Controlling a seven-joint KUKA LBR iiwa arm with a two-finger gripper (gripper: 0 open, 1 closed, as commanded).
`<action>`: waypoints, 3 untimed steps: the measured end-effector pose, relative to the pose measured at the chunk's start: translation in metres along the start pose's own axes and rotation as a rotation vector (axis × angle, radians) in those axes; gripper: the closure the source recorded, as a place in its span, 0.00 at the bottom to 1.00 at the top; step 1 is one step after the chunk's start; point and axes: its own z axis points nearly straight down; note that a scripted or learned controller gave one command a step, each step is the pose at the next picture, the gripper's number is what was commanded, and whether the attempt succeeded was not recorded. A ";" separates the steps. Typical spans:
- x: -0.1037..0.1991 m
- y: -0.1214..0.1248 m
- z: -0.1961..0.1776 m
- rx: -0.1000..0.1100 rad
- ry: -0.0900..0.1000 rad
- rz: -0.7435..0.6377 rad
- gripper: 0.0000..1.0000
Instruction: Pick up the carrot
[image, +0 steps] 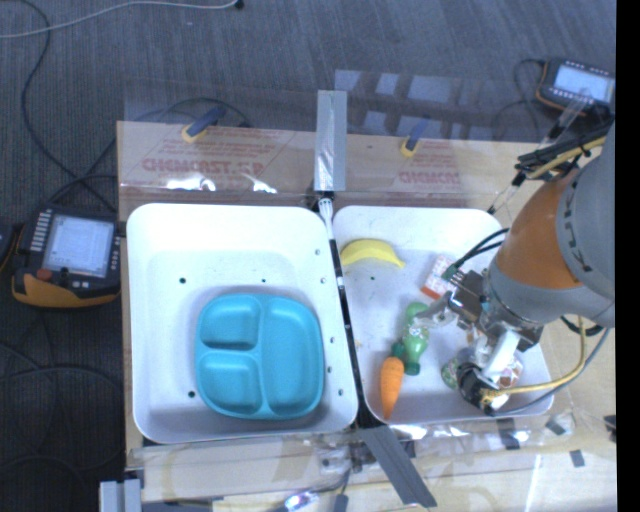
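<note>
Pincer (484, 372), can't tell its state, hangs right of carrot (391, 384); green bottle (411, 338) beside carrot could get grabbed instead.

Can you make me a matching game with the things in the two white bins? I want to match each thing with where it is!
Things:
1. carrot
2. banana
3. blue plate
4. green bottle

Places:
A. in the left bin
B. at the back of the right bin
C. at the front of the right bin, near the middle wall
D. in the middle of the right bin, just behind the carrot

Pairs: 1-C, 2-B, 3-A, 4-D
</note>
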 end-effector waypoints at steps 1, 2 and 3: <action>-0.032 0.023 0.040 -0.002 0.001 -0.078 0.00; 0.064 0.048 -0.019 -0.004 0.000 -0.326 0.00; 0.031 -0.027 -0.018 -0.001 0.000 -0.417 0.00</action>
